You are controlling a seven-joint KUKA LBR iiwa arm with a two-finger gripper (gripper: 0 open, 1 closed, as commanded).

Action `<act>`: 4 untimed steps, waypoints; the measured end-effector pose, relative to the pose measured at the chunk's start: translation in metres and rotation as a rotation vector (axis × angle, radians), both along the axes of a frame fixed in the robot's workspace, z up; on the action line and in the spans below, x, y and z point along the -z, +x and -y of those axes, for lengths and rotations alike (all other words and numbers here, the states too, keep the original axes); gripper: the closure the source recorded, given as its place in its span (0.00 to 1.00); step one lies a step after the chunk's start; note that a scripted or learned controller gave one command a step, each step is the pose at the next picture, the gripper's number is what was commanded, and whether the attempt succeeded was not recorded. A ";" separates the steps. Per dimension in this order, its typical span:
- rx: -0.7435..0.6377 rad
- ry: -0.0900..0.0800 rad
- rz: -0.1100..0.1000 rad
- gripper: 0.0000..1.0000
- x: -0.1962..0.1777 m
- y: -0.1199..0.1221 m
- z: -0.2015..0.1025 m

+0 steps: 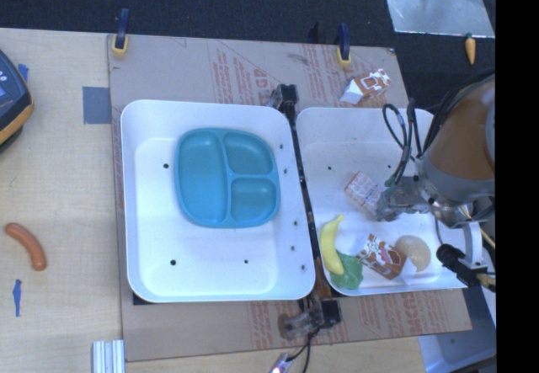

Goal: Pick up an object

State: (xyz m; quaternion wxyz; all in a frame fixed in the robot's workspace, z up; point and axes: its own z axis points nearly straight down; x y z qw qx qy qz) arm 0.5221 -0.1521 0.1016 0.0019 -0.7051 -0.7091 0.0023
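Note:
The right bin (337, 131) holds a yellow banana with a green end (333, 251), a small red-and-white packet (361, 189), a brown-and-white wrapper (383, 257) and a pale round object (413, 253). My gripper (389, 205) is low in this bin, just right of the red-and-white packet and above the wrapper. The arm with its orange band (461, 144) comes in from the right. Nothing shows between the fingers, which are small and dark against the bin.
The left bin (143, 194) carries a blue divided plate (227, 176). A small carton (367, 87) lies on the cardboard behind the right bin. A sausage (27, 246) rests on the bench at far left. Blue clamps (343, 41) hold the cardboard's back edge.

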 end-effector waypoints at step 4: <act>0.000 0.001 0.005 0.00 0.008 0.091 -0.057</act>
